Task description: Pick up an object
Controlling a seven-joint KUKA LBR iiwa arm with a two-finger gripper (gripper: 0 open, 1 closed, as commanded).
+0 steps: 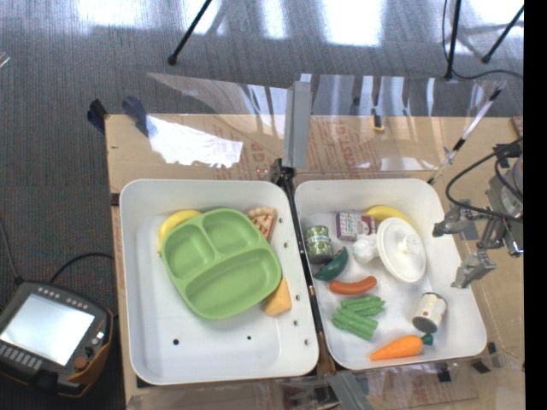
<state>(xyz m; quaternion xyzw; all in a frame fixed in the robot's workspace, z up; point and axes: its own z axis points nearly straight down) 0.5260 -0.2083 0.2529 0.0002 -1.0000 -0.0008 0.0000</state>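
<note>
yellow banana (177, 222) half under green tray (222, 261), arm (504, 220) cropped at right

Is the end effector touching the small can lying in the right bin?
Apart. The camera view shows the end effector over the right bin's right rim, with bare white bin floor between it and the can lying lower down.

The right bin (444, 203) holds a carrot (396, 348), green beans (359, 315), sausage (352, 286), two cans, a white lid (402, 249) and banana (386, 213).

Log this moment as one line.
arm: right edge, beside right bin | carrot, can: in bin | nothing picked up
</note>
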